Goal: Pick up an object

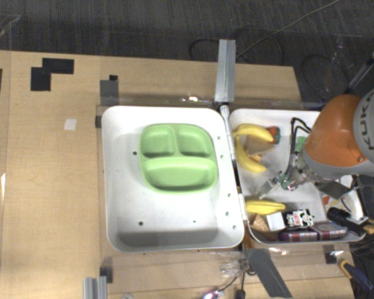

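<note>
The arm (pixel 346 136) reaches into the right bin (pixel 280 114), its jaws (pixel 290 180) low near the bin's middle; from here I cannot tell how they stand. Two bananas (pixel 252 143) lie at the far left of that bin, a third (pixel 265 206) nearer, beside small packets (pixel 299 218). The left bin (pixel 118 167) carries a green divided tray (pixel 176 156).

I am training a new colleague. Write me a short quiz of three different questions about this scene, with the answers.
1. True or false: the green tray lies in the left bin.
2. Which fruit lies in the right bin? A) apples B) bananas C) grapes
3. Fill in: the arm has an ___ band above the wrist.

Key: 1 true. 2 B, the bananas. 3 orange.
</note>
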You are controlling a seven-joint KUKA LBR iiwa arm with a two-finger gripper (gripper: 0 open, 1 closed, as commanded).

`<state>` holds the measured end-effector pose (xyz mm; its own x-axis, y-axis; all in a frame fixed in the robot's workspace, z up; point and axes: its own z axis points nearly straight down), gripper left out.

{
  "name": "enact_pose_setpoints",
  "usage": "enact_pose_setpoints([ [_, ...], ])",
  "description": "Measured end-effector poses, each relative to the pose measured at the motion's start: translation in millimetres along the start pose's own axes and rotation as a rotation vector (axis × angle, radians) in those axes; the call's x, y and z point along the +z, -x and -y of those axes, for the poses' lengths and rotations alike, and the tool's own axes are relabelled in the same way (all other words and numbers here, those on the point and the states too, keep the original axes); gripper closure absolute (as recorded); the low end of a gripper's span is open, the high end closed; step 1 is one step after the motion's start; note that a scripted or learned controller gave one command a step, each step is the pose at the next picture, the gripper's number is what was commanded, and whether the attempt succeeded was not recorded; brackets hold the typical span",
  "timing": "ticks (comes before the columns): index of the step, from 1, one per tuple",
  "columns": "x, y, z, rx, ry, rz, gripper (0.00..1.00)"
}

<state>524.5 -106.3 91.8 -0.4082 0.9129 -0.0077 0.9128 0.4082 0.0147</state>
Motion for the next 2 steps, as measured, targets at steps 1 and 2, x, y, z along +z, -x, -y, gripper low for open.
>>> enact_pose_setpoints([
  [1,4.5,29.1,-85.1,0.04,-0.017,-0.011,0.0],
  [2,8.2,54.5,-125.6,0.106,-0.045,-0.029,0.0],
])
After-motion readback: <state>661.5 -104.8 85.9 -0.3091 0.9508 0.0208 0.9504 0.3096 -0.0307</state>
